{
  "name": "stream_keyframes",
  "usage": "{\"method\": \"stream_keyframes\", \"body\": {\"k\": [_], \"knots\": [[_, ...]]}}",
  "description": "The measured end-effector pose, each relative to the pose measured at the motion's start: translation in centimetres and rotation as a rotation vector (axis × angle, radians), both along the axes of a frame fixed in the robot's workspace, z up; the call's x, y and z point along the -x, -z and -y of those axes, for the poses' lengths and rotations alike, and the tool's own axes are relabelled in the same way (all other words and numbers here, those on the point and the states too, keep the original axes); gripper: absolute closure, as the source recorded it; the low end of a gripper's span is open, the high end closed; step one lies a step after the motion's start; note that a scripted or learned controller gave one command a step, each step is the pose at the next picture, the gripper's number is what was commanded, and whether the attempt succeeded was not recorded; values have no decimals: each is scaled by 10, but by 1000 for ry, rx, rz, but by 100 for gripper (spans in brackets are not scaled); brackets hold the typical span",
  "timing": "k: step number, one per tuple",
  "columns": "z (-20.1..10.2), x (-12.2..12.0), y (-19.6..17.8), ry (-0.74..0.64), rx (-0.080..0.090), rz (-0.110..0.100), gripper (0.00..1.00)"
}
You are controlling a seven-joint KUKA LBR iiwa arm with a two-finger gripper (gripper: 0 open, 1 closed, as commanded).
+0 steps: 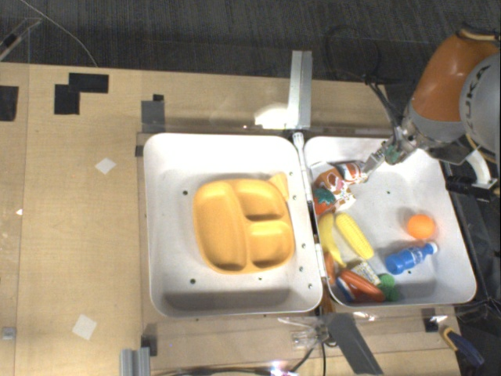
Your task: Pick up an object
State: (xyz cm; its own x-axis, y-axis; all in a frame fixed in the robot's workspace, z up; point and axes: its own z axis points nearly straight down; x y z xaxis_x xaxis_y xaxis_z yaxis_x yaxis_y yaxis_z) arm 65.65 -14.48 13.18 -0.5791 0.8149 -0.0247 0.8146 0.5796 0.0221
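The grey two-finger gripper [374, 161] hangs beside a round red-and-white patterned toy [335, 180] in the right-hand shallow white bin [438, 202]; jaw state unclear.

The yellow tray [239, 224] looks like smooth, glossy plastic, as do the two white bins [164, 272]; the bench [70, 233] is pale, matt wood. The bracket [300, 92] between them is dull brushed metal.

Two bins sit side by side on the bench [70, 233]. The left bin [168, 210] holds a divided tray [243, 224]. In the right bin [446, 233], toys are piled along the left wall; a ball [421, 225] and a bottle [409, 258] lie toward the right.
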Motion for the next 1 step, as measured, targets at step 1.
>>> {"method": "stream_keyframes", "body": {"k": [1], "knots": [[-1,-4,-16,-7,3,13,100]]}}
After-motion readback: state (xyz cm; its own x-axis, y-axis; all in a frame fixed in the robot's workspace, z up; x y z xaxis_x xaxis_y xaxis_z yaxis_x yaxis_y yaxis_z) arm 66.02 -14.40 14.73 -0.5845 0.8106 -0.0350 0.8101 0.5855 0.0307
